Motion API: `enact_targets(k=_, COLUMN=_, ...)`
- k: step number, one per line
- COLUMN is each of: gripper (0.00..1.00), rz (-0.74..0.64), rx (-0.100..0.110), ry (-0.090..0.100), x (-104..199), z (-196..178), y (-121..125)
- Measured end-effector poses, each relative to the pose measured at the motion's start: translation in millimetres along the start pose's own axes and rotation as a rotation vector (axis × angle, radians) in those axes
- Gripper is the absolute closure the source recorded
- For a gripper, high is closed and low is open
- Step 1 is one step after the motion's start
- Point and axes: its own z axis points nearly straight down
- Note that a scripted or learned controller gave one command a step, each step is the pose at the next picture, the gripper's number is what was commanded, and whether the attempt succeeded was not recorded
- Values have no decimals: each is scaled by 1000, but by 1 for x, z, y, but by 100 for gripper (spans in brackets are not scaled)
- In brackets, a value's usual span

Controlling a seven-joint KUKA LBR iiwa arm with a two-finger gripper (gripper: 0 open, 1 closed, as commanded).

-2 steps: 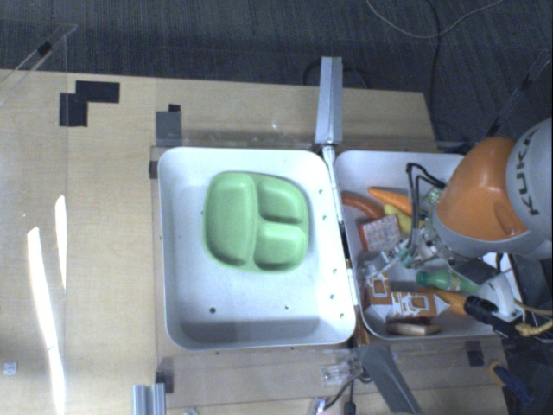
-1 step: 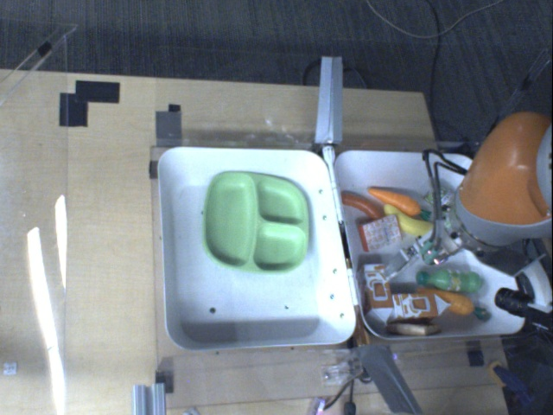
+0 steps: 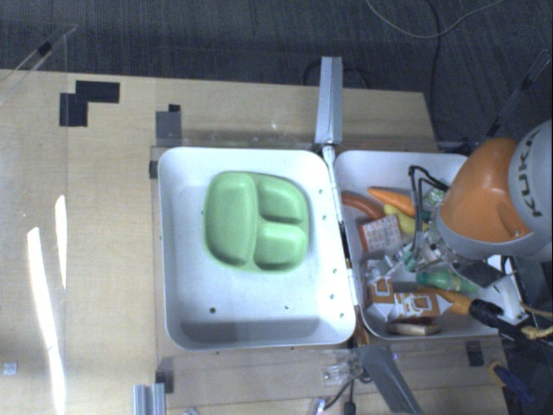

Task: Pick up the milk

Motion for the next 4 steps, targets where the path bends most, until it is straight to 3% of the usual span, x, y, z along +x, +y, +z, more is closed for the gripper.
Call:
enact_targets(k=1, gripper=0, rz=13, rx=-9, ry=3, x=-1, z=6, y=3)
enact_targets(k=2, gripper=0, rz=-43, rx=30, ry=14, x=35, z=-68, y=63)
enact_targets(k=3, gripper=0, rz=-216, rx=30, ry=16, x=45, z=-69, y=11)
enact_targets(k=4, gripper=0, rz=-308, rx=29, ry=19, x=86, z=-69, y=29)
